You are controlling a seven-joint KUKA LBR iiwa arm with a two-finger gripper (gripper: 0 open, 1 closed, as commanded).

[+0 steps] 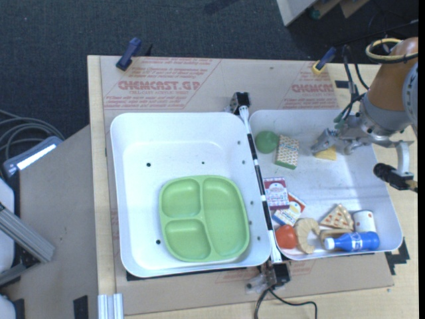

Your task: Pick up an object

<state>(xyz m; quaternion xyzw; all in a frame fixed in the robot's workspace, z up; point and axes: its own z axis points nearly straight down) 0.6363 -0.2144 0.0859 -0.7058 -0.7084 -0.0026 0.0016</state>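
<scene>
Yellow wedge-shaped block (325, 153) lies in the right white bin (392, 208), near its far edge. Pincer (330, 142) hovers touching it; grip state unclear, so lifting remains.

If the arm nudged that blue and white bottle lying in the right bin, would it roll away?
Probably a little. The bottle lies on its side and looks round, so it could roll. The bin wall and the pizza slice sit close, likely stopping it. It looks like smooth plastic, perhaps slippery.

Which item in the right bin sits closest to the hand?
The yellow wedge, right at the hand near the bin's far wall; the green ball and patterned card lie further left.
</scene>
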